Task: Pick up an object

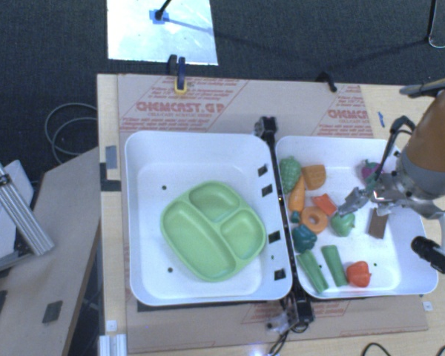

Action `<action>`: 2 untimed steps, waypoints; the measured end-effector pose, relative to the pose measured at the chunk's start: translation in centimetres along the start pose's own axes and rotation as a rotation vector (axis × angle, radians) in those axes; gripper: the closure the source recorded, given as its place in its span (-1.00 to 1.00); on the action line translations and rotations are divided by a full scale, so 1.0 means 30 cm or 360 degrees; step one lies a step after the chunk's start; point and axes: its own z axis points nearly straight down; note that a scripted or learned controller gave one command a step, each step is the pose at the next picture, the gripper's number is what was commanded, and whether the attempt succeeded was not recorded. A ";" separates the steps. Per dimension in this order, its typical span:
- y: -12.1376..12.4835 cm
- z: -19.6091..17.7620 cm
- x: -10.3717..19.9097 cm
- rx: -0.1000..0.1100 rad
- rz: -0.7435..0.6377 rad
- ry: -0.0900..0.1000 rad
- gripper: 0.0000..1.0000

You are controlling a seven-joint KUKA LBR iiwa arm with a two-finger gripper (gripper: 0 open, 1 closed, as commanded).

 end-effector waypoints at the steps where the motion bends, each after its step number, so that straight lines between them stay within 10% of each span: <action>1: 0.002 0.144 0.019 0.0001 0.0000 0.0001 -1.00; 2: 0.004 0.316 0.019 -0.0002 0.0002 -0.0001 -1.00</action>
